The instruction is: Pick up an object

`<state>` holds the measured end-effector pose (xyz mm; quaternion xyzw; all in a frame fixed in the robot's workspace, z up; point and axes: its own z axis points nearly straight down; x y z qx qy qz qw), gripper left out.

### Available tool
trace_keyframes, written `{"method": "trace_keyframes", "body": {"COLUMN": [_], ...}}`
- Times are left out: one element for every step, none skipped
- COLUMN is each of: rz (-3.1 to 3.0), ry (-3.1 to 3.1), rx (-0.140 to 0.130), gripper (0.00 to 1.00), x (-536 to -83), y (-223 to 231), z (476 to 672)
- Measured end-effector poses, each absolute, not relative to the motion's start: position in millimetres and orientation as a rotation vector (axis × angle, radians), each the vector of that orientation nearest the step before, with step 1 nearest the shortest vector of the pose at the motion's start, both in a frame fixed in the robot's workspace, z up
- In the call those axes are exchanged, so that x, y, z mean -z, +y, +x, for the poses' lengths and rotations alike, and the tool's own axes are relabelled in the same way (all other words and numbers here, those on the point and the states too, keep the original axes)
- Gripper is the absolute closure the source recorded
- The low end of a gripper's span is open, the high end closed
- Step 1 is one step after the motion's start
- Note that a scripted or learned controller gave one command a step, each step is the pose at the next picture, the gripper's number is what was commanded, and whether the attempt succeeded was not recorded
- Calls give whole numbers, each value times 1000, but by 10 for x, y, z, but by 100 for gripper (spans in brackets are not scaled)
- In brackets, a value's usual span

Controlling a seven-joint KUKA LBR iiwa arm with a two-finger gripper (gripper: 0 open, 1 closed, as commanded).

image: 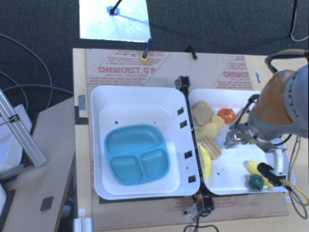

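Note:
My gripper (232, 139) hangs low over the middle of the right bin (231, 94), on the end of the grey arm with the orange band. Just left of it lie a pale yellow piece (208, 129) and a tan bread-like piece (211, 147). A red tomato-like thing (226, 114) sits just above the gripper, toward the bin's back. A larger tan chunk (202, 112) lies at the back left and a yellow banana (206, 162) runs along the left wall. A teal lump (255, 181) rests at the front right. Nothing shows between the fingers.
The left bin (140, 94) holds a blue divided tray (137, 153). A black divider rail (189, 129) runs between the two bins. Bare white floor shows in the right bin's front middle, around (227, 173).

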<state>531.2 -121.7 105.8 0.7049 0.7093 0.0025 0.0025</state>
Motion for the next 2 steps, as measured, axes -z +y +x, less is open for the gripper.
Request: {"method": "trace_keyframes", "body": {"rz": [2207, 2216], "ry": [2225, 2225], "rx": [-11, 0], "gripper": [100, 100], "x": [-1162, -829], "y": [-1215, -1124], "z": [5324, 5338]}}
